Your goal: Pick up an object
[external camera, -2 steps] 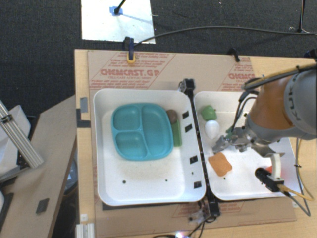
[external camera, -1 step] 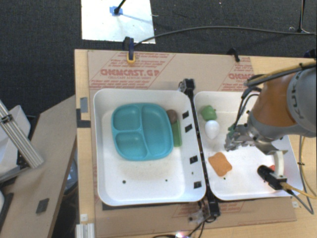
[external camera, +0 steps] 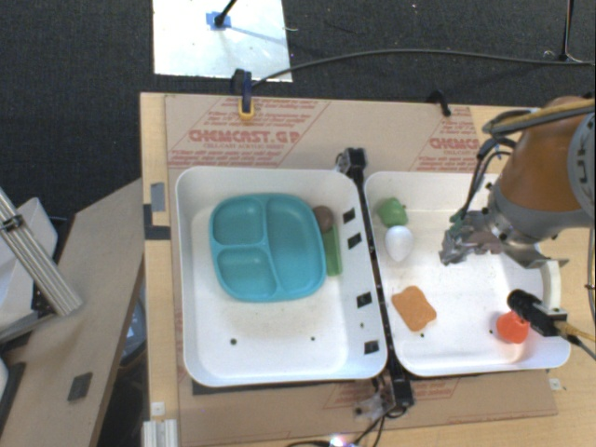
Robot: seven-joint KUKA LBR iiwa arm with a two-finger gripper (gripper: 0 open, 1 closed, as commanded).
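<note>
**Pincer over the right bin, nothing visibly gripped**

The left bin (external camera: pixel 200 343), well left of the pincer, carries a teal divided tray (external camera: pixel 265 247). The right bin (external camera: pixel 466 347) lies beneath the pincer (external camera: pixel 456 248); whether it stands wide or narrow cannot be told. Below-left of it lies an orange piece (external camera: pixel 413 307); just left, a white egg-shaped object (external camera: pixel 399 242); up-left, a green object (external camera: pixel 392 212); below-right, a small red-orange object (external camera: pixel 510 328).

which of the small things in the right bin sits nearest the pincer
The white egg-shaped piece, just left of the pincer. The green piece lies farther up-left, the orange slab lower, and the red piece by the bin's near corner.
</note>
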